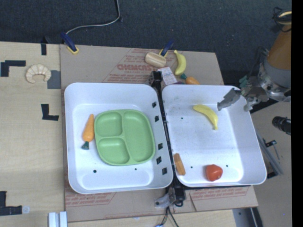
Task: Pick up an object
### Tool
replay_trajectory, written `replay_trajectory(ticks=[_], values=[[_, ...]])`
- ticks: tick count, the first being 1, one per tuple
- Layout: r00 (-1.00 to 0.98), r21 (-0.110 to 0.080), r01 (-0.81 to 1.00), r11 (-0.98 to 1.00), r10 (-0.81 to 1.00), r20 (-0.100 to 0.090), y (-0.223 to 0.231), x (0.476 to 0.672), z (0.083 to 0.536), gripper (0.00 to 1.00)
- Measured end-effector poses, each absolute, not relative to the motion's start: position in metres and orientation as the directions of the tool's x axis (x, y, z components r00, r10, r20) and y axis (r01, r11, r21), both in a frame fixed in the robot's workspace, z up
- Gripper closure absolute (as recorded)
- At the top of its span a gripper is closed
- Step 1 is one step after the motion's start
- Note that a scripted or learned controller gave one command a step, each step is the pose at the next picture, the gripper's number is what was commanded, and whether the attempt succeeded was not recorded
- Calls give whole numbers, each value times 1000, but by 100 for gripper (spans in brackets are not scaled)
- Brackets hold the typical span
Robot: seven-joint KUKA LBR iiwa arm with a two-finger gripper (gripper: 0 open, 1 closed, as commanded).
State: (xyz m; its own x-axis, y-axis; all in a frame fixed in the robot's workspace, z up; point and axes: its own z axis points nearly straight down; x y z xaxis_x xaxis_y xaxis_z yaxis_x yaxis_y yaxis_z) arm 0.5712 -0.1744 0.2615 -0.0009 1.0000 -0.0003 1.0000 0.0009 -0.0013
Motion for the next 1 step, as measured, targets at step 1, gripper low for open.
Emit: replay_trajectory(ticks=[1], values=[[-2,5,1000,2,1000,-1,-156,646,87,0]])
